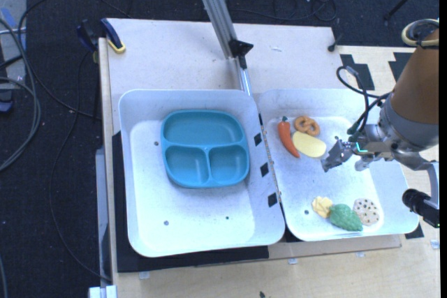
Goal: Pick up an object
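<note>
- Two shallow white bins are set side by side on the bench (174,52): left bin (140,171), right bin (391,213).
- A blue divided tray (205,148) w/ three compartments is seen in the left bin, roughly centred, slightly toward the far side.
- The arm (419,98) is seen entering from the right edge of the view, its orange band showing above the grey wrist, over the right bin.
- The gripper (334,158) is positioned over the middle of the right bin, pointing toward the view's left. Whether the pincer is open or closed can't be told; too dark & small. Nothing can be made out held by it.
- Task things are all found in the right bin, in two groups.
- Far group, just left of the gripper: an orange carrot (288,139) w/ green top, lying lengthwise; a yellow oval piece (309,145) touching the carrot's right side; a brown pretzel (306,125) just behind the yellow piece.
- Near group, by the front rim: a small pale-yellow item (321,206), a green leafy item (345,217) touching it, & a speckled cookie (366,211) just right of the green one.
- A slanted metal pole (213,0) is seen behind the bins, w/ a black clamp at its lower part.
- Cables are seen lying on the dark floor (49,45) around the bench.
</note>
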{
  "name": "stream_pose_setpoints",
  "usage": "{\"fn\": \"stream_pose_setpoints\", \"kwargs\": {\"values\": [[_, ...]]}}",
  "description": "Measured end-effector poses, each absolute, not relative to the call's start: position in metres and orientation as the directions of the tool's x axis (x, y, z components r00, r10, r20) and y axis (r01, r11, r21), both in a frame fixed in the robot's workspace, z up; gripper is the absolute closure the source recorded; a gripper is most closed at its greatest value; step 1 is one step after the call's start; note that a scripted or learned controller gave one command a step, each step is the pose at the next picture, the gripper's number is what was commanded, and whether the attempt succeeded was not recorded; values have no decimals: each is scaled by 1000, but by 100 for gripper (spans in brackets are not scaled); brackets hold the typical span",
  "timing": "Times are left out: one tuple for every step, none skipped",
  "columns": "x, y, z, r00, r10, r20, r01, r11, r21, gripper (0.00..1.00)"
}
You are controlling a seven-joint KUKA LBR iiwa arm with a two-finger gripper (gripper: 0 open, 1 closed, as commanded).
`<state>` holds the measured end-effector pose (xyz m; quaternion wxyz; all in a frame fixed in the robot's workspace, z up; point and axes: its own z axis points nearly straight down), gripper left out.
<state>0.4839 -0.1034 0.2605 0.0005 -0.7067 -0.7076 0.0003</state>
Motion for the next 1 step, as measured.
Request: {"fn": "stream_pose_setpoints", "kwargs": {"values": [[484, -103, 261, -1, 1000, 0, 1000, 1, -1, 0]]}}
